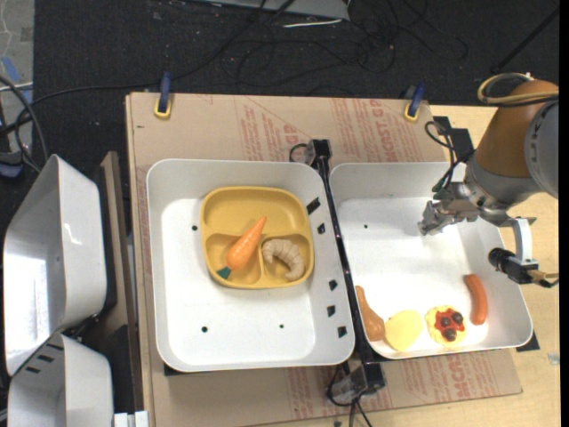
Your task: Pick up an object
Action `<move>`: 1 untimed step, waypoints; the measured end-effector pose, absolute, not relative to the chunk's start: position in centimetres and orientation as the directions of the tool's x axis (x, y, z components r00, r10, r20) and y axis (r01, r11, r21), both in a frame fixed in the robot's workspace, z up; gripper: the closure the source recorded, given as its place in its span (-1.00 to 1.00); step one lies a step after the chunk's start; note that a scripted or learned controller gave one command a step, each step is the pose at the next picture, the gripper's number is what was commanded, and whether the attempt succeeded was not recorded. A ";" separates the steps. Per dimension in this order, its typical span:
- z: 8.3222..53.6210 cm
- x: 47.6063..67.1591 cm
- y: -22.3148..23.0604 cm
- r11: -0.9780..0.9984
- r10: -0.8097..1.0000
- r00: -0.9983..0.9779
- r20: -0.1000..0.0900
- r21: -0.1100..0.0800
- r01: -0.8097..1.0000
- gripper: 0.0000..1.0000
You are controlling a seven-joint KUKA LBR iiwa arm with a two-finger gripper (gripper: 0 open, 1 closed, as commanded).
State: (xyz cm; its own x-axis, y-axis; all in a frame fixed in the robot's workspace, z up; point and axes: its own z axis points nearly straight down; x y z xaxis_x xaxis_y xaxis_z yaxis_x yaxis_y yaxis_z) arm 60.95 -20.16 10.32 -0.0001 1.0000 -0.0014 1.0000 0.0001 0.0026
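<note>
The claw [437,218] hangs over the right bin [391,238] near its far right corner; whether it is apart or together cannot be told. Nothing lies beneath it. Along that bin's near edge sit a chicken leg [368,314], a yellow round [403,329], a small pizza [446,323] and a sausage [477,298]. In the left bin [178,265], a yellow plate [218,216] holds a carrot [245,244] and a shrimp [285,256].

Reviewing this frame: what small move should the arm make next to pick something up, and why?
Probably shift the gripper toward the near edge of the right bin and lower over the sausage. The gripper hovers over bare bin floor near the far wall, with nothing under it, while the sausage lies apart from the other toy foods along the near wall, so it looks easiest to reach.
</note>
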 end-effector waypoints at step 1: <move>14.8 61.0 -19.5 0.003 1.000 -0.003 -0.001 0.004 1.000 1.00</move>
